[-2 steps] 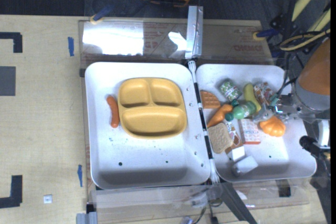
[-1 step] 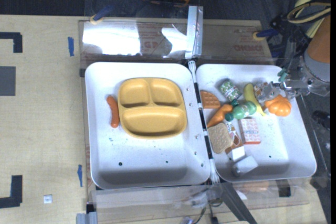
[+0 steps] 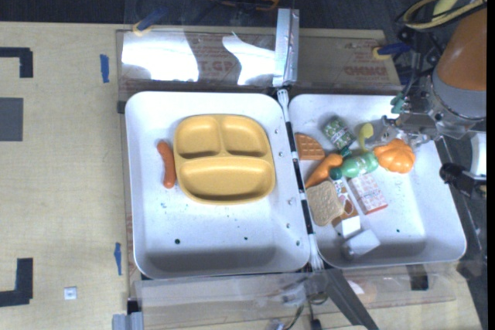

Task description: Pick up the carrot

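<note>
Where toys crowd, carrot near divider.

The arm is grey with a broad orange band; its metal end effector carries thin cables.

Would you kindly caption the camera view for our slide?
Carrot lies among toy food in the right bin; gripper hovers nearby; yellow tray fills the left bin.

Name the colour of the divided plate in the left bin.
Yellow: the divided plate, camera view.
</note>
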Tool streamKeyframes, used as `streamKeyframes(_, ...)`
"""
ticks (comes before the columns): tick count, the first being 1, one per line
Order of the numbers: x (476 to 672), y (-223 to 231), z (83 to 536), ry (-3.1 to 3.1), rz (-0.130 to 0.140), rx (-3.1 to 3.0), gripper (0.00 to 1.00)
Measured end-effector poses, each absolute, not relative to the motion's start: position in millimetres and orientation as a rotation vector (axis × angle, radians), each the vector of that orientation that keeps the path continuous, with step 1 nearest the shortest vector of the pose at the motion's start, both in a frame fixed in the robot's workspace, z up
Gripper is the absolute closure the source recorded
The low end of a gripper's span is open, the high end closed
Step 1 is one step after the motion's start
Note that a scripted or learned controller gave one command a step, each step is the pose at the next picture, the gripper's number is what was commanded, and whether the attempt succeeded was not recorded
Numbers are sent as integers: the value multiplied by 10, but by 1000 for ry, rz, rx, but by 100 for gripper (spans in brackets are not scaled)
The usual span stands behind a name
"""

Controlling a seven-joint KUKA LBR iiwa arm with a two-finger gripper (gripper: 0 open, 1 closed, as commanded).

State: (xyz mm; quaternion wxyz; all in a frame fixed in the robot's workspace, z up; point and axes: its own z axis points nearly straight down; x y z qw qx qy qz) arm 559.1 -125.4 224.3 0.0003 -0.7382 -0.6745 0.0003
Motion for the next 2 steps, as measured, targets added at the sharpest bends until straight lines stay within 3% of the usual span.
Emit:
streamKeyframes(1, 5627, -319, 1957, -2003, 4, -2415, 100)
streamKeyframes(2, 6146, -741, 1891, -1833, 1, -2553, 100)
